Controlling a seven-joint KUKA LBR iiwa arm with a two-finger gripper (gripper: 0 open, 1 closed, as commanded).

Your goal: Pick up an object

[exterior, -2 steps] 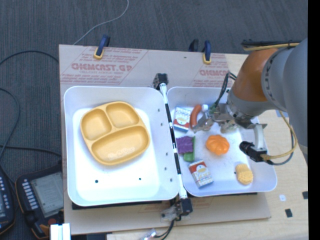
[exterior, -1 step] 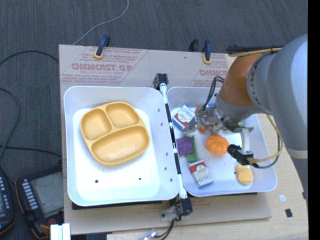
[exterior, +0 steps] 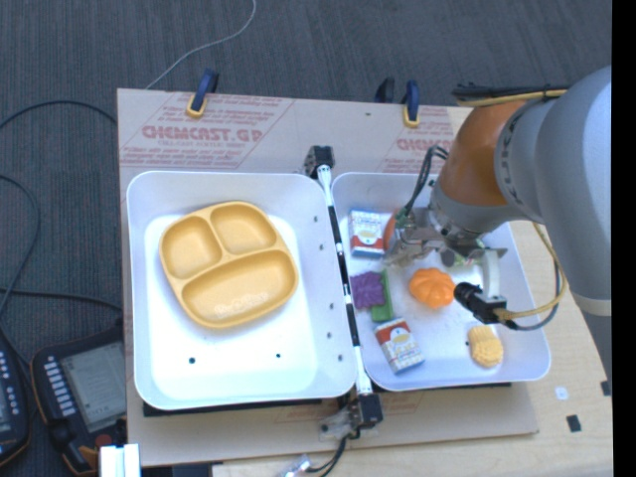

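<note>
Hovering gripper (exterior: 422, 249); orange toy (exterior: 431, 288) just below.

end effector (exterior: 434, 248) fingers hidden by wrist; arm (exterior: 566, 157) cropped right

The arm (exterior: 556, 157) is seen reaching in from the right, its grey body bent downward and the orange band (exterior: 477, 157) turned toward the left. The gripper (exterior: 422, 241) is carried low beneath the wrist, pointing down and leftward. The state of its tips cannot be made out.
</note>
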